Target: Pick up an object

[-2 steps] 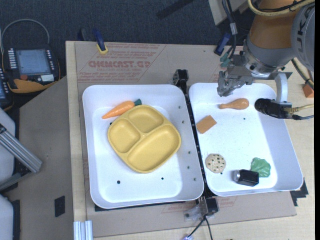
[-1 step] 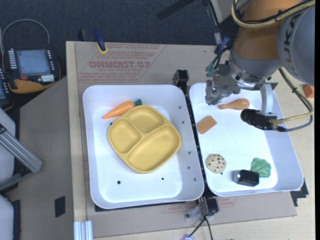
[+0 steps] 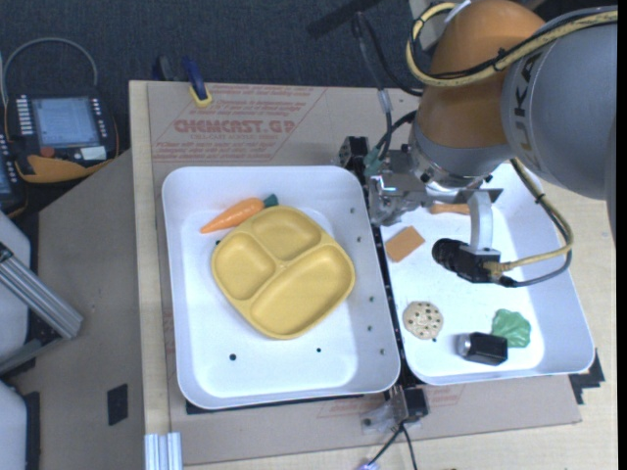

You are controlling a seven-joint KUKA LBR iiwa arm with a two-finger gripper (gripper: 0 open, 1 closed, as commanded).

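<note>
Nothing lifted yet from where I sit; the gripper point(image 3: 391, 190) is down in the right bin's point(image 3: 551, 304) top-left corner; can't tell how open it is or whether it's got anything. Closest pick, an orange square slice point(image 3: 404, 243), lies flat just beside it.

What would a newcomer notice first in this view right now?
The grey arm with its orange band looms at the upper right, over the far end of the right bin. In the left bin sits a yellow divided plate, with an orange carrot beside its far edge. The right bin holds a tan square, a speckled cookie, a green piece and a black block.
</note>
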